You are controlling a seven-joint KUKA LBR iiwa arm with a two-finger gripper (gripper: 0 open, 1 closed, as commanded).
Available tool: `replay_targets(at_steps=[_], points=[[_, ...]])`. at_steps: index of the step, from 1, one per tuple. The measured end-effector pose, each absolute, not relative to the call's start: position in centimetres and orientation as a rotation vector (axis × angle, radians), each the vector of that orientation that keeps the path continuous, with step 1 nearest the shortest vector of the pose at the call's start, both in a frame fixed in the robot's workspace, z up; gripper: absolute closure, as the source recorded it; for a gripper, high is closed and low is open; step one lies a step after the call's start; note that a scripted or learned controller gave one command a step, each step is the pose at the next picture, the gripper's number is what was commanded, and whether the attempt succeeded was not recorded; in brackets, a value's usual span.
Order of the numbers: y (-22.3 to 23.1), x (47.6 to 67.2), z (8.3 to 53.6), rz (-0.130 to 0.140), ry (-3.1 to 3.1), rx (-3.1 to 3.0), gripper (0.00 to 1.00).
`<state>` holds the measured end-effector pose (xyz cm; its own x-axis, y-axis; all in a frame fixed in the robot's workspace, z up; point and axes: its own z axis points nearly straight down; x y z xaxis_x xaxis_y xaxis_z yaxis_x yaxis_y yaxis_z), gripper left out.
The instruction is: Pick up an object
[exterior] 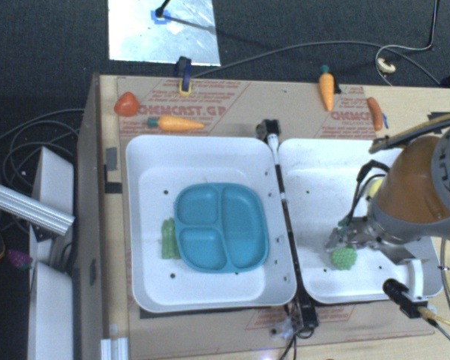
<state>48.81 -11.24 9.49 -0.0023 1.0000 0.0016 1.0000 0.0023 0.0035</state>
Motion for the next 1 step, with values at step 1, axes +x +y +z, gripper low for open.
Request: replay_targets(at_steps=[1], points=[[-3.44, 54.45, 18.50, 0.005, 2.225, 2.216, 1.00]])
